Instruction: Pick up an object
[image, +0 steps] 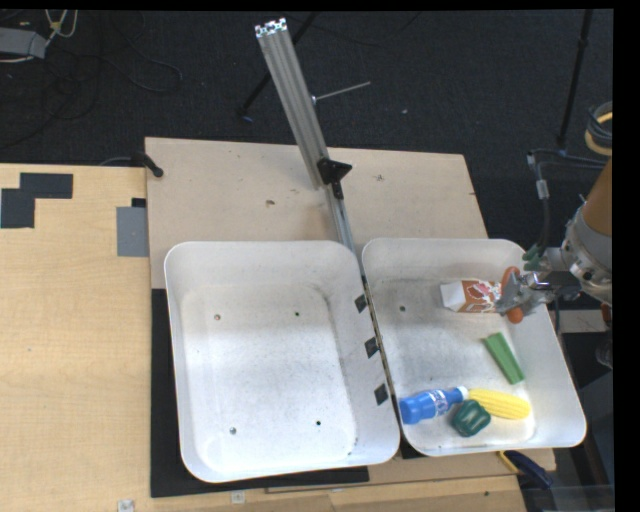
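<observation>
My gripper (517, 292) hangs over the right edge of the right bin (430, 345). It sits just right of a small white and red carton (470, 295), which lies on the bin floor. A small orange-red thing (515, 314) shows at the fingertips. A green block (503, 358) lies below the gripper. Along the near side of the bin lie a blue bottle (431, 404), a dark green piece (470, 418) and a yellow corn cob (500, 403).
The left bin (265, 360) stands beside the right one, with a row of black clips (367, 345) between them. A slanted metal rail (300, 110) rises behind the bins. The arm's orange band (600, 205) is at the right edge.
</observation>
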